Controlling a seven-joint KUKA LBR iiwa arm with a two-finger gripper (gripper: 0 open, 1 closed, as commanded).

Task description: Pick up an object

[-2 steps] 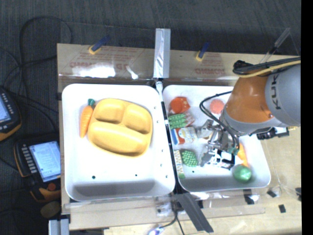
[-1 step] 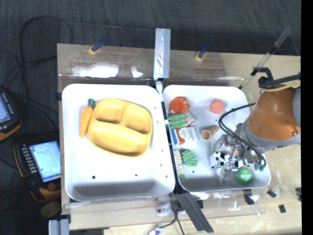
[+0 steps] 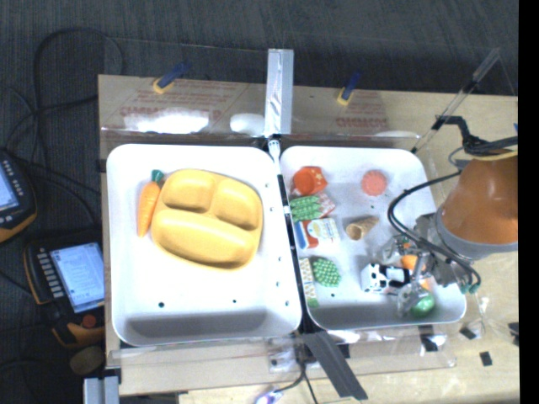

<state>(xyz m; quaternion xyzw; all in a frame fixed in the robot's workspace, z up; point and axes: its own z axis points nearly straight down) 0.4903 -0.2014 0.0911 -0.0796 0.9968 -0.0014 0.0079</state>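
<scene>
Tool (image 3: 410,289) hovers above green toy (image 3: 420,304), orientation indiscernible.

my grey arm with its orange band (image 3: 488,200) is cut off by the right edge. my two-finger claw (image 3: 410,286) blurs among cables, hiding the small green object (image 3: 421,305) below.

Bright, even overhead light (slightly soft focus), glare on white bins (image 3: 202,322).

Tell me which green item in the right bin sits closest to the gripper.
The green ball, right beside the gripper in the bin's near-right corner; the green dotted packets lie further left by the divider.
</scene>
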